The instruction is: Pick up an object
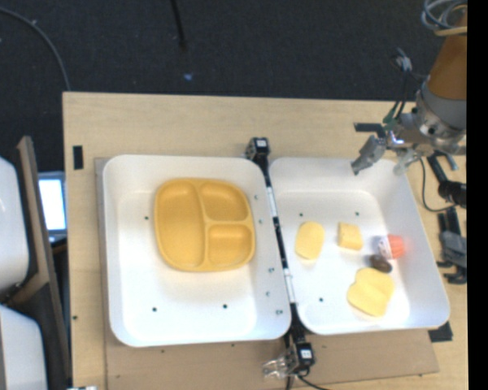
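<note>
Left of frame: white bin (122,315) holding a yellow divided plate (203,223). Right: second bin (415,299) with three yellow pieces (371,292), (310,240), (350,236), plus an orange-and-dark item (387,252). Upper right: gripper (372,154), fingers' spread impossible to tell, gripping nothing visible.

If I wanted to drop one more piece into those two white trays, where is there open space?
Left bin: a bare strip along its near edge, below the yellow plate, and narrower margins round the plate. Right bin: its far half is bare, from the divider to the gripper at the far right corner. The near right part is crowded with three yellow pieces and a small orange item.
</note>
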You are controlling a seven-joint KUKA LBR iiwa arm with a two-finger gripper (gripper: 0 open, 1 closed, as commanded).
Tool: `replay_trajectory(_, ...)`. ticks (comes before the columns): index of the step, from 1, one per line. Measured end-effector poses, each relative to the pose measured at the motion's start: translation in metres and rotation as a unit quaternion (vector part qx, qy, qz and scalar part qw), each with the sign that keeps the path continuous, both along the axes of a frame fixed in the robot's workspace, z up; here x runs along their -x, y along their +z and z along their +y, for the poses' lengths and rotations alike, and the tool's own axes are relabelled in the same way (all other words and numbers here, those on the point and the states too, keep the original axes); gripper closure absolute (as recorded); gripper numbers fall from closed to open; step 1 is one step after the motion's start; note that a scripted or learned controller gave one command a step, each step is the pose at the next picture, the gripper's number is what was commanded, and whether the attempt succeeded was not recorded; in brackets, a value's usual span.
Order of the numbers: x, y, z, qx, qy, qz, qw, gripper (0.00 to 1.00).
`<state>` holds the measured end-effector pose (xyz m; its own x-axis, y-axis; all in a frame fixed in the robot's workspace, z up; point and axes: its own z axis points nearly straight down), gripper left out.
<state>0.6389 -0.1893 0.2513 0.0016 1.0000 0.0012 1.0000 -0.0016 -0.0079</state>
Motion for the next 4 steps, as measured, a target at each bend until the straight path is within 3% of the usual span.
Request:
replay_trajectory(1,-0.002,0.005,0.0,0.0007,0.001,-0.004,1.0,0.0)
replay_trajectory(4,0.01,-0.146,0.0,0.0006,0.0,-0.003,1.0,0.0)
